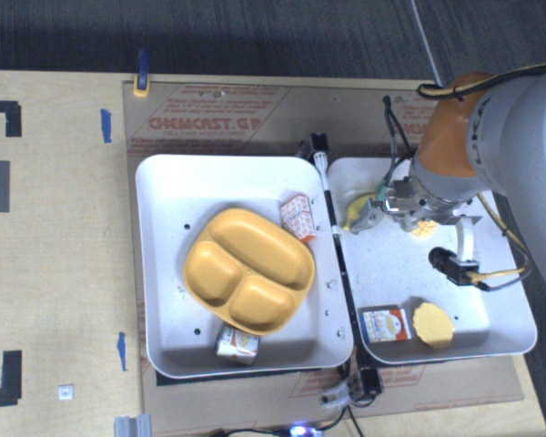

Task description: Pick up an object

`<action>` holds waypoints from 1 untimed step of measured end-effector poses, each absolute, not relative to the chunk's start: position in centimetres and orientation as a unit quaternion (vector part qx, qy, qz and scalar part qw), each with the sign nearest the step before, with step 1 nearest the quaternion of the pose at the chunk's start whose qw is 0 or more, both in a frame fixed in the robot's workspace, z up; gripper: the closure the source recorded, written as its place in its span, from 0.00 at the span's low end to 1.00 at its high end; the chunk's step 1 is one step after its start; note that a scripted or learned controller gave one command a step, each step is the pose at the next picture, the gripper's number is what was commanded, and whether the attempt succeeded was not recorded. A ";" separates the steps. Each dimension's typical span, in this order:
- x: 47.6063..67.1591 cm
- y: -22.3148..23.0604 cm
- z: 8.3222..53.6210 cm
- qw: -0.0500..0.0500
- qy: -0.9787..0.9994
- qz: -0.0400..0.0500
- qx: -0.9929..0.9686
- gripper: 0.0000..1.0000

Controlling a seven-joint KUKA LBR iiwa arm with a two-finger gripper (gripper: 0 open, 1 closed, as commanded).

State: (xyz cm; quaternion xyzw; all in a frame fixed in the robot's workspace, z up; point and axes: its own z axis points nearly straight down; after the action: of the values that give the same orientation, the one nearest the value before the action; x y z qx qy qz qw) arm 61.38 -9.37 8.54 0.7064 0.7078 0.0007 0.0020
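Arm w/ orange band (446,139) comes in from view's right, wrist bent down over upper part of right bin (491,340). Gripper (402,209) sits low in that bin, near its far-left corner. Gripper state: cannot tell, wrist body hides the tip from above.

Things rel. to gripper:
- Yellow curved item, banana-like (358,208): just beside gripper on view-left, at bin's upper-left corner. Contact w/ gripper unclear.
- Small pale yellow piece (425,229): just beside gripper, view-right and a bit nearer the camera, partly under the wrist.
- Black cable end w/ yellow lead (455,267): near, below-right of gripper in view, hangs off the arm over bin floor.
- Round yellow item (433,324): well apart, toward front wall of same bin.
- Small box w/ red-and-white label (385,324): just left of the round item, also well apart from gripper, lying flat at front-left corner.

Left bin (159,244), across the divider to view-left of gripper:
- Big yellow sectioned tray (247,269), lies tilted across bin centre, well apart.
- Red/white packet (298,215) at tray's upper-right edge, nearest left-bin item to gripper.
- Crumpled white packet (237,344) at tray's front edge, partly tucked under it; far from gripper.

Both bins rest on brown cardboard sheet (209,116) on the bench.
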 end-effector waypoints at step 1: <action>61.5 -9.4 9.8 0.005 0.708 0.002 0.706 1.00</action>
State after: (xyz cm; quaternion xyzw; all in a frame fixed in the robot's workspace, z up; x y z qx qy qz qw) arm 61.52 -9.39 9.77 0.7060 0.7082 0.0016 0.0046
